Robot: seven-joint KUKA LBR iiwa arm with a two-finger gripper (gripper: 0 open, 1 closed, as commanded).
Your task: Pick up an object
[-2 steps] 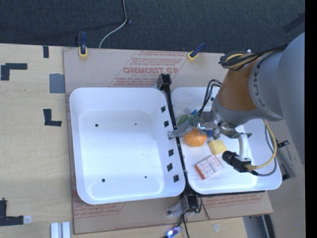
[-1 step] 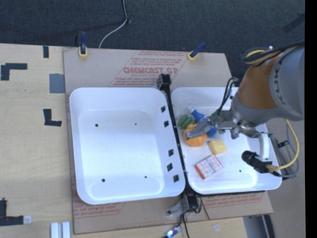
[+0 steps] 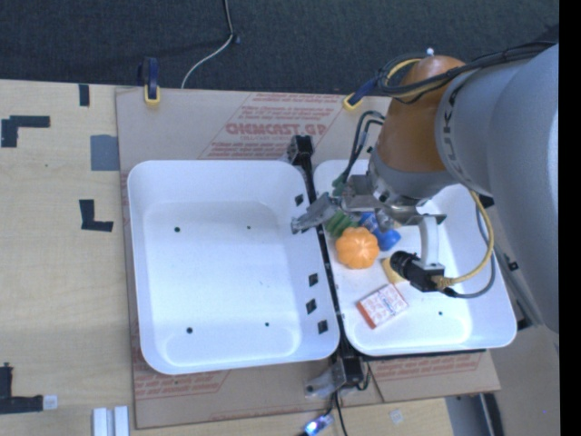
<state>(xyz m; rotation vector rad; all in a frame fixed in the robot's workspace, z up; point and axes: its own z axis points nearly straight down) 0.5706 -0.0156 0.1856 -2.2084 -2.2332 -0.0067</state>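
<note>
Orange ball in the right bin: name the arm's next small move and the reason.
Probably a short shift toward the orange ball, then descend. The claw hangs just above it near the bin divider, with blue and green items crowded beside it.

The gripper (image 3: 356, 214) hangs low over the right bin (image 3: 472, 321), close to that bin's left wall, with the grey arm (image 3: 508, 125) and its orange band (image 3: 413, 125) rising behind it toward the right. Just below the gripper sits an orange ball (image 3: 358, 248), near enough that their outlines meet. A blue object (image 3: 381, 232) lies just right of the ball and partly under the wrist, and something green (image 3: 341, 223) peeks out beside the gripper's left side. Further below and slightly right of the gripper lies a small red and white packet (image 3: 382, 306) on the bin floor. To the gripper's left is the left bin (image 3: 218, 280).
</note>
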